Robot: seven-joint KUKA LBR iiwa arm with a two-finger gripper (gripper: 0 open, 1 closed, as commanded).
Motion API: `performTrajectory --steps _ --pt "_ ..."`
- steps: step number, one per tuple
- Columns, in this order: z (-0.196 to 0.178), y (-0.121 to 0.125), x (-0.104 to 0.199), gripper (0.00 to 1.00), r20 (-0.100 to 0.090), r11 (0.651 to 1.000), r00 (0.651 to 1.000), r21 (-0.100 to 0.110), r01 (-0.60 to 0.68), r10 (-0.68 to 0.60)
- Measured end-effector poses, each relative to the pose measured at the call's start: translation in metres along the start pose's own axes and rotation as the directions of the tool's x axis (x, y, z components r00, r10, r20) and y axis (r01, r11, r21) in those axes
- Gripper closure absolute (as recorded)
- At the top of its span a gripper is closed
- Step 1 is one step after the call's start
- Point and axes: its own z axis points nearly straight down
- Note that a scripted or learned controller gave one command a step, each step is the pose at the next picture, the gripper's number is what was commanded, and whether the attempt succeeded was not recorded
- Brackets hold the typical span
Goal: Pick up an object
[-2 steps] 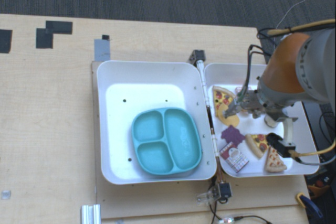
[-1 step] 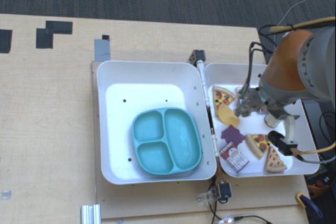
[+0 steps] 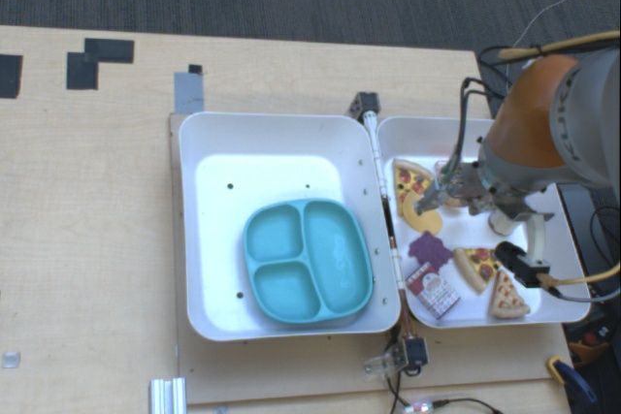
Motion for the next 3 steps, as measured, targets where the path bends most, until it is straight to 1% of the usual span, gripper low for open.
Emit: performTrajectory --steps 1,2,3 --pt "0.023 -0.065 -0.007 0.0 -0.001 1.0 1.0 0.011 -0.005 0.005" --pt "0.011 -0.062 -0.006 1.0 -0.002 1.0 1.0 0.006 -0.003 0.003" --pt "0.012 -0.062 -0.006 0.0 -0.002 1.0 1.0 0.007 -0.003 0.003"
